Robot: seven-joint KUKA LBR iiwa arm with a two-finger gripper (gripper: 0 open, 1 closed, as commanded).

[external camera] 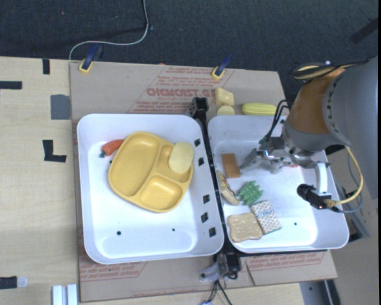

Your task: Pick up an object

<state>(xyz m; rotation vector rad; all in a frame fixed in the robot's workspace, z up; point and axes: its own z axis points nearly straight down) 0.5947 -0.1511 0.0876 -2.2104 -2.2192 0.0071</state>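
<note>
Fingers [253, 161] sit low in the right bin [333, 237], tips just right of the brown block [230, 165]; you can't tell their opening from this angle, and nothing shows between them. Nearest candidates: brown block, green piece [249, 191] just nearer, toast slice [244, 227] and checkered cracker [266, 217] at the near wall. Yellow tray [140, 176] is in the left bin [92, 234]. Go for the block: centre over it, align across its narrow side, descend straight, close before lifting.
</note>
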